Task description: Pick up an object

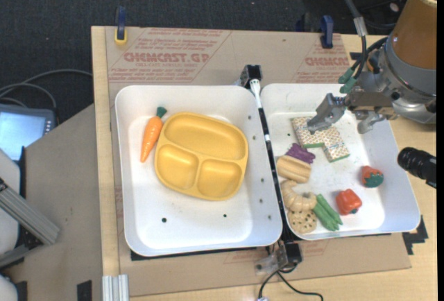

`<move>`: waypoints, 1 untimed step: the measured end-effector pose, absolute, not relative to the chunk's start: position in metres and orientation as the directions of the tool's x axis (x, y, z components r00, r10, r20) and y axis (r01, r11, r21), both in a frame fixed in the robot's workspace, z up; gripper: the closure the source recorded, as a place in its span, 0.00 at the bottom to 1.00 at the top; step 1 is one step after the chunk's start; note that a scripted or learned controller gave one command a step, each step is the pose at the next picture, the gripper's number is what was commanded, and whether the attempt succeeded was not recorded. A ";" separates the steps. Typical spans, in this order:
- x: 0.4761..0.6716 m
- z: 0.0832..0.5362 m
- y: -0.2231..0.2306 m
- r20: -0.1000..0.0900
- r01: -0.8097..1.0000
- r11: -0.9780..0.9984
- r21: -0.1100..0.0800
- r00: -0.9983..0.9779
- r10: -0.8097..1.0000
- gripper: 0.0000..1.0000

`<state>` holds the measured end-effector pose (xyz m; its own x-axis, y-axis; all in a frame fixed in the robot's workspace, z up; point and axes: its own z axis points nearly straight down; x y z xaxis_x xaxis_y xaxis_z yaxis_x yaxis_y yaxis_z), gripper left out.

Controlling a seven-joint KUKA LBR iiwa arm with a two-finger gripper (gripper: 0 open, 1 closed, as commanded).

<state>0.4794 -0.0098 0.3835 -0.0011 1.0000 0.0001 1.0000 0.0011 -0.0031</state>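
- You see the left bin (132, 154) holding a yellow tray (201, 155) with a toy carrot (150, 136) just beside it.
- You see the right bin (395, 175) holding toy foods: a checked cracker (326, 142), a bun (293, 168), a cookie (302, 220), green beans (326, 212), a red pepper (348, 201) and a strawberry (372, 177).
- Your gripper (345, 117) hangs over the cracker with fingers spread, pinching nothing.

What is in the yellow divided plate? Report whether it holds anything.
Empty. All three compartments of the yellow divided plate show bare yellow; the carrot lies beside it on the left bin floor, not in it.
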 end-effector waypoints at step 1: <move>0.492 0.331 0.070 0.001 1.000 0.008 -0.008 -0.008 1.000 0.00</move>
<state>0.4921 0.0701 0.3309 -0.0083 1.0000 0.0013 0.9999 0.0083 -0.0081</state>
